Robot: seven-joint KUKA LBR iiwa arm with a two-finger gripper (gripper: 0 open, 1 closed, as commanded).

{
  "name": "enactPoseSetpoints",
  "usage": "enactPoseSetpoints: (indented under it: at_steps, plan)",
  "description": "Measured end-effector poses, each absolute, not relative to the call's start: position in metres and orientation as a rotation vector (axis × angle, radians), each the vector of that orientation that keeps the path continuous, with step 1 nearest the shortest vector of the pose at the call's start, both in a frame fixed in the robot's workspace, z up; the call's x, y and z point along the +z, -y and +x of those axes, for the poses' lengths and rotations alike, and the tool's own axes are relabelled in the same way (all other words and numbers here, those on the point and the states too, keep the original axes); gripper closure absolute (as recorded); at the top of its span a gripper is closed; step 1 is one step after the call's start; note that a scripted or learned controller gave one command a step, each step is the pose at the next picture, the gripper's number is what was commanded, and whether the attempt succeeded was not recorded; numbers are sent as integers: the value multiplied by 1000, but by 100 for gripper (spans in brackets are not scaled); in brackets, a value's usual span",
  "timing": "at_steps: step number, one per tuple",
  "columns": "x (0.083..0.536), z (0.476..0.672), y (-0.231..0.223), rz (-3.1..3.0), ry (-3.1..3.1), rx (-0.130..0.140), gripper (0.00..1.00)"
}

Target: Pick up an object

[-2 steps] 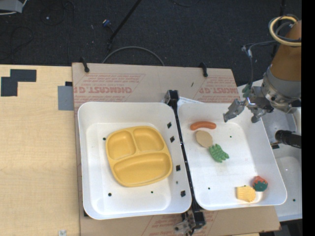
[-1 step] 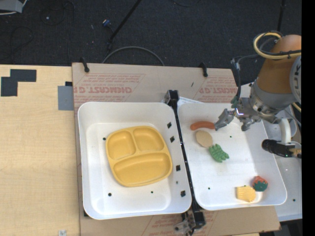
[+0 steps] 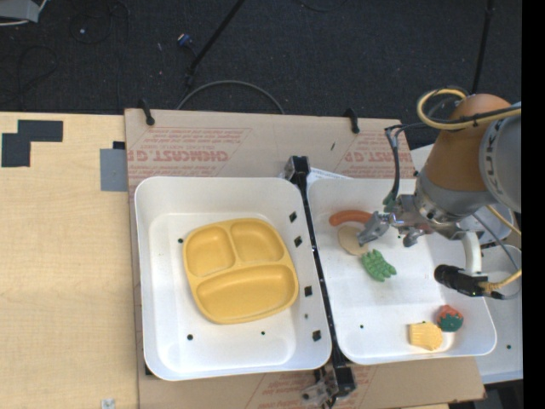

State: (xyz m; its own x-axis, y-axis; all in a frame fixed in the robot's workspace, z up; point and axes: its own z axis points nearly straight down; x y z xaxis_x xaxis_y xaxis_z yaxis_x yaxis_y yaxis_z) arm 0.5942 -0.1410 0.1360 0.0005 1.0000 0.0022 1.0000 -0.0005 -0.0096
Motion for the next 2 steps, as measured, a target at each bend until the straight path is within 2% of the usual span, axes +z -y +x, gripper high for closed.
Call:
enactPoseSetpoints:
  at_steps: [1,2]
  plan:
    - [89,595,140,-2221,2218,-3,0]
    - [103,598,140,-2226,2220,-10,100]
